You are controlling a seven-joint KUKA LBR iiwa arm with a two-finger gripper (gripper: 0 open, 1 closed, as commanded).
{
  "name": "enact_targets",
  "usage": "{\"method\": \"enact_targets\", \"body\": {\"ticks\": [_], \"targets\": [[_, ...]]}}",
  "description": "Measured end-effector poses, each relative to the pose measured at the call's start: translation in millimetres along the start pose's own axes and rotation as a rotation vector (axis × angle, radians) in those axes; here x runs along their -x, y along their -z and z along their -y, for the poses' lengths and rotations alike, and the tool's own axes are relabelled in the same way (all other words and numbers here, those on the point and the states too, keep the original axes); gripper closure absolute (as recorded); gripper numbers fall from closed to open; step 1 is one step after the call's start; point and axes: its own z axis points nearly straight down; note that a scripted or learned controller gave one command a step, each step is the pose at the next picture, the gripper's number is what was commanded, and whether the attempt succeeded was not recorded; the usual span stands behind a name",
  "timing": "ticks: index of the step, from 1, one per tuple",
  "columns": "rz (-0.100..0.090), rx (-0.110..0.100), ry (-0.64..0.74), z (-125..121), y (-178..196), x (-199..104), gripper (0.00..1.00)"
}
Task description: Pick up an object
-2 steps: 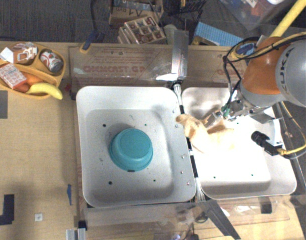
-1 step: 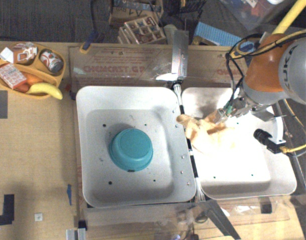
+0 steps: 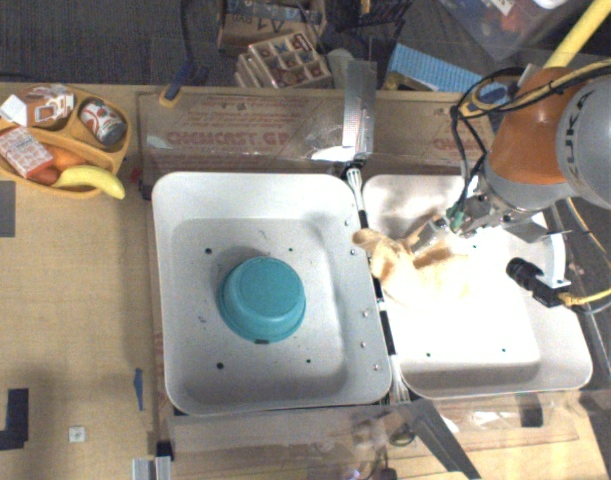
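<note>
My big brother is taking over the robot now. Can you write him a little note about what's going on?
Gripper: low over the right bin, near its upper left; can't tell whether it holds anything.
Things: tan soft object lying in the right bin's upper left, against the divider, just left of the gripper. Teal bowl upside down in the middle of the left bin.
Done: nothing lifted yet.
Left: grab an object and raise it.
</note>
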Motion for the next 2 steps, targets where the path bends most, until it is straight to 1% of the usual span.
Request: {"method": "enact_targets", "body": {"ticks": [1,2], "targets": [[-0.003,-0.014,-0.192,-33,-24,16,0.00],[-0.002,-0.018,-0.424,-54,72,-20,0.00]]}}
